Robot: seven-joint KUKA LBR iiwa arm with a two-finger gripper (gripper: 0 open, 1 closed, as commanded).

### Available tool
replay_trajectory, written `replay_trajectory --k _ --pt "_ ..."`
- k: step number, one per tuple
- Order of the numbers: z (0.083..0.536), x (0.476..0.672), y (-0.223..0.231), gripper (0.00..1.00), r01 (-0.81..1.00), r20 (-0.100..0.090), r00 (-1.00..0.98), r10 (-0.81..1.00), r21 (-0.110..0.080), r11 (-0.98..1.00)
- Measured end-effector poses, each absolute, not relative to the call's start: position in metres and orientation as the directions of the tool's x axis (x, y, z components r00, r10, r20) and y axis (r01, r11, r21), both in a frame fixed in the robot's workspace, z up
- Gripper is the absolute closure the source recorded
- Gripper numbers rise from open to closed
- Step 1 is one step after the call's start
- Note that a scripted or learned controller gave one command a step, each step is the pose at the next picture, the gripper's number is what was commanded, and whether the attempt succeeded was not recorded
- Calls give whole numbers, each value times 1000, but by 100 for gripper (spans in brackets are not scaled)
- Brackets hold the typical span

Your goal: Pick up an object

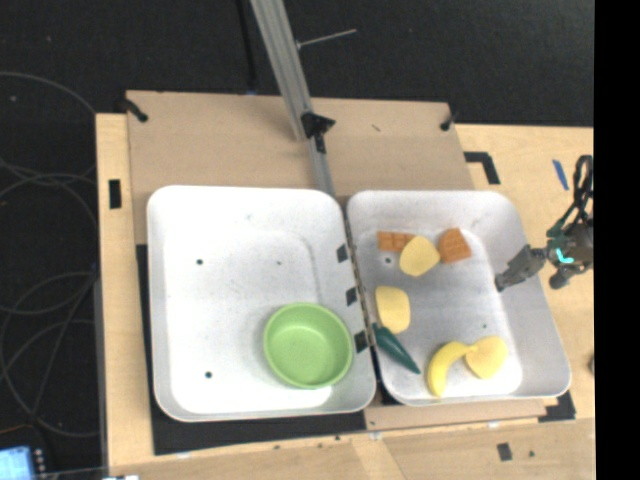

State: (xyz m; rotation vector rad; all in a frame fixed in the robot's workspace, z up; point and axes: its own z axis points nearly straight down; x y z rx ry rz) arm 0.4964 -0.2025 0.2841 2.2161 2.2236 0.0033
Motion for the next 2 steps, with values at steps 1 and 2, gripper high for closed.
replay_trajectory --k 1,2 --pt "240 491 -209 0 1000 -2 1 1000 -2 -1" --pt "193 499 -204 0 1000 -1 1 1000 -1 -1"
